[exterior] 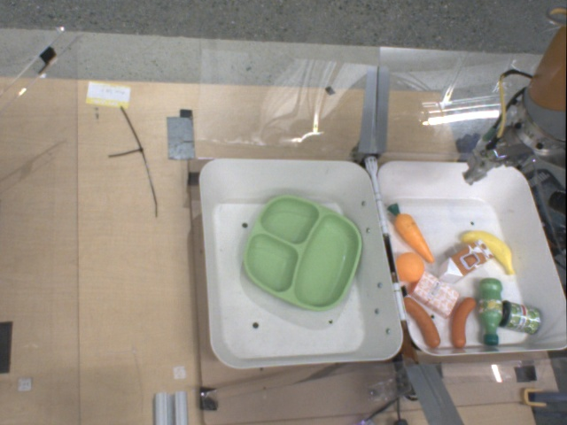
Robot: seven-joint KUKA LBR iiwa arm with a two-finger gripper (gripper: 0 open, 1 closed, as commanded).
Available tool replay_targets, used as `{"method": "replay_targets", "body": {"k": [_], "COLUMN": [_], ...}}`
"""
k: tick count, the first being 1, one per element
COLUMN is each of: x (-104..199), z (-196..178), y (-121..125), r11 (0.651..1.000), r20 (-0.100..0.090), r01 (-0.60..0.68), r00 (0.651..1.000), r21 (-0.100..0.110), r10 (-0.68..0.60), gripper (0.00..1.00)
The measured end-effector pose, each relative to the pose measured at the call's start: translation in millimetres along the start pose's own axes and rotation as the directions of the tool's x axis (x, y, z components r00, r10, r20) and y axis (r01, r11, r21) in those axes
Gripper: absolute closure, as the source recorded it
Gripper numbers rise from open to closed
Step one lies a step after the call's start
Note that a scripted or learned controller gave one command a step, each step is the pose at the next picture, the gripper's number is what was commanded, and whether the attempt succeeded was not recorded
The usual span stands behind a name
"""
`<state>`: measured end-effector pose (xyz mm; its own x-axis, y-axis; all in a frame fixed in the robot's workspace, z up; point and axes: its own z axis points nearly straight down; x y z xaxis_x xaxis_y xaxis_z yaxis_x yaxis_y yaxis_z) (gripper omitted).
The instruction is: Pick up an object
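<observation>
Overhead view of 2 shallow white bins side by side. The left white bin holds a light green plastic plate with 3 compartments. The right white bin holds the graspable items: an orange toy carrot, a small orange ball, a yellow toy banana, a brown-and-white carton, a pink patterned packet, 2 reddish toy sausages, a green bottle and a green can. The grey arm's gripper sits over the right bin's far edge, apart from every item; the opening of its fingers cannot be judged
</observation>
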<state>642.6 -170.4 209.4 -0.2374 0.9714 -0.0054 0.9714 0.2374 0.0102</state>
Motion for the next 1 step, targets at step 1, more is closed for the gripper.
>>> {"method": "replay_targets", "body": {"k": [1], "x": [69.8], "z": [13.7], "y": [40.0], "r11": [0.966], "r20": [-0.002], "r01": [0.259], "r00": [0.966], "r21": [0.001], "r10": [-0.259], "gripper": [1.00]}}
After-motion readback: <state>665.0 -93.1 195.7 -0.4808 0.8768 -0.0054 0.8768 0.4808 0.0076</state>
